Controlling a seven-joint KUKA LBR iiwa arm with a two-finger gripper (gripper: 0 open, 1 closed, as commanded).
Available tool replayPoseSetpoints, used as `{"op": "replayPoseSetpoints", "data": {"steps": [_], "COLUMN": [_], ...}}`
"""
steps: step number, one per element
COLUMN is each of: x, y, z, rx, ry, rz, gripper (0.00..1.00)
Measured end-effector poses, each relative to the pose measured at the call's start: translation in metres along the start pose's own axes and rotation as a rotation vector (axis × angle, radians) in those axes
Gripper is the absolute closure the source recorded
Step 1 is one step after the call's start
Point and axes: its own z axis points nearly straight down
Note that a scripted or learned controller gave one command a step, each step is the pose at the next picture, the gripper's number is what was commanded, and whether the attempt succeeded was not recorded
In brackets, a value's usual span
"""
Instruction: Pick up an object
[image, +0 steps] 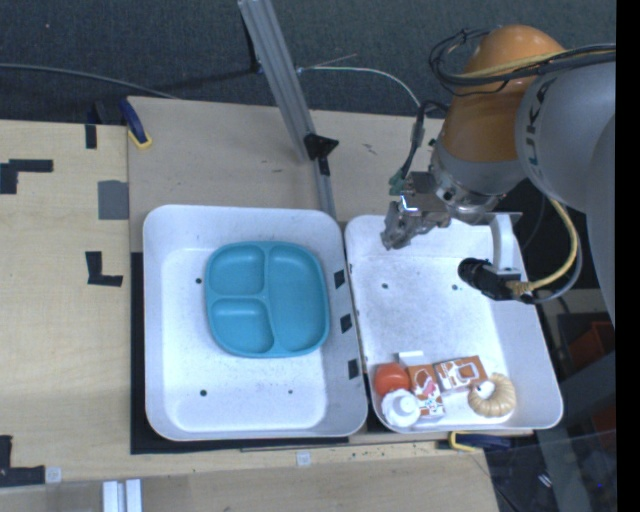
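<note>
Croissant (493, 396) well apart from end effector (397, 236)

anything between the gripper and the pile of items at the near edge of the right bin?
Nothing visible. The gripper is at the far edge of the right bin; the orange item, carton and pastry cluster at its near edge. Only bare bin floor lies between.

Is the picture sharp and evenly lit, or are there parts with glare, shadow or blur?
In the camera view the light is soft and even; the blue plate throws almost no shadow on the left bin. The orange band carries a pale sheen. The tool looks slightly soft, and the small items in the right bin are too blurred to identify.
</note>
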Motion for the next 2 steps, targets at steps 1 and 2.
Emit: {"op": "replayPoseSetpoints", "data": {"steps": [1,2], "x": [0.042,0.089], "y": [-0.021,-0.039], "z": [0.005,0.022], "rx": [0.001,0.002], "ry": [-0.001,-0.001], "rz": [0.001,0.0], "gripper": [1.0,1.0]}}
